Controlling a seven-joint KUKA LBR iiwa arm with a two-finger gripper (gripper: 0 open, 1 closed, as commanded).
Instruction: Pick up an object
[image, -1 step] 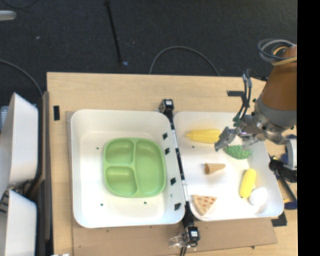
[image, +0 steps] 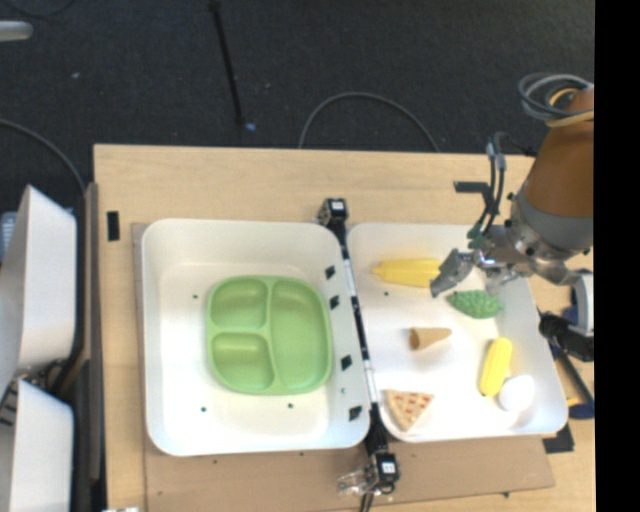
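1. Wooden desk (image: 230, 180) carrying two shallow white bins side by side: left bin (image: 170, 300), right bin (image: 400, 310)
2. Left bin: green divided plate (image: 268, 333) lying flat near the middle
3. Right bin, far side: yellow corn cob (image: 405, 271) lying crosswise; green leafy piece (image: 474, 304) just right of and nearer than the cob
4. Right bin, middle: small tan cone (image: 429, 338), well apart from the cob
5. Right bin, near side: pizza slice (image: 408, 408) at the near-left corner; yellow banana-like piece (image: 495, 365) standing lengthwise toward the right wall, touching or just beside a white egg-like ball (image: 516, 394)
6. Arm entering from the right, orange band above the wrist; gripper (image: 470, 272) hanging over the far-right part of the right bin, between the cob's right end and the leafy piece
7. Fingers slightly apart, nothing seen between them; cannot tell whether touching the bin floor
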